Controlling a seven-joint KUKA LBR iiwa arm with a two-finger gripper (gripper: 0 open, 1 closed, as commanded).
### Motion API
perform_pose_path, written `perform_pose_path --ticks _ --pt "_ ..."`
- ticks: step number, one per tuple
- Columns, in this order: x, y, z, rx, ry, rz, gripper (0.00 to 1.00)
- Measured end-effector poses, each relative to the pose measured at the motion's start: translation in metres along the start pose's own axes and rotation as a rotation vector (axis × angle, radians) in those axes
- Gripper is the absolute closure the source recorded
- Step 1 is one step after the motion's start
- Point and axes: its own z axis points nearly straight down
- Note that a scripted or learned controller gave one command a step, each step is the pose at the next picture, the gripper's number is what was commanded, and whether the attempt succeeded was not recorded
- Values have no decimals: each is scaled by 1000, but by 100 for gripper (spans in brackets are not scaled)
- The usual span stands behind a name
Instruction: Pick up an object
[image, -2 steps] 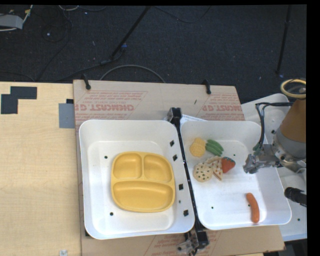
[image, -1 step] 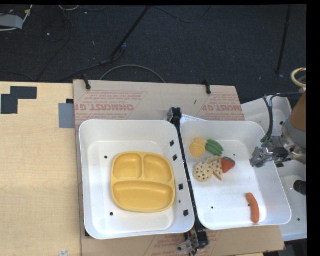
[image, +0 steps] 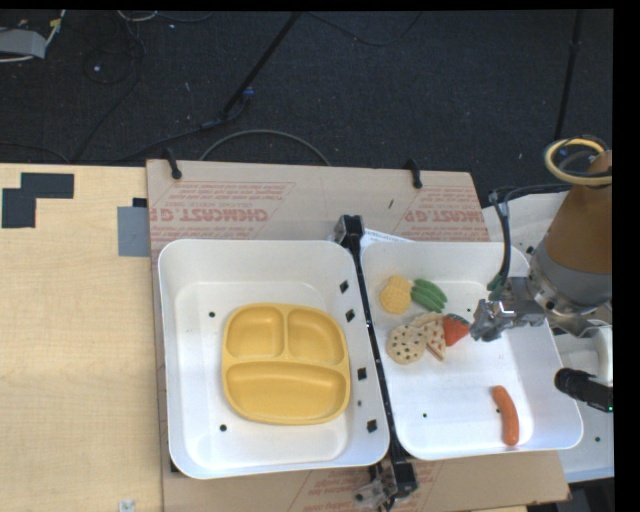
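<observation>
The right bin (image: 560, 420) holds a cluster of toy foods: a yellow corn piece (image: 396, 294), a green pepper (image: 429, 294), a brown cookie (image: 405, 345), a tan piece (image: 430, 335) and a red strawberry-like piece (image: 455, 330). An orange sausage (image: 506, 414) lies apart near the bin's front right. My gripper (image: 488, 322) hangs low over the right bin, just right of the red piece and close to touching it. Nothing shows between its fingers.
The left bin (image: 190, 300) holds a yellow divided plate (image: 285, 362). A black divider (image: 362, 330) runs between the bins. The arm's orange band (image: 585, 225) and grey wrist stand over the right bin's right edge. Cardboard lies under both bins.
</observation>
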Motion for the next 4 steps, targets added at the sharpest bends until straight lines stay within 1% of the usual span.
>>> perform_pose_path --ticks 1,2,3,4 --pt "64 -5 -1 1 0 -1 100" --pt "119 -5 -12 -1 -1 -2 100" --pt "172 -21 -18 2 0 -1 100" --pt "236 -25 -17 1 -1 -2 100"
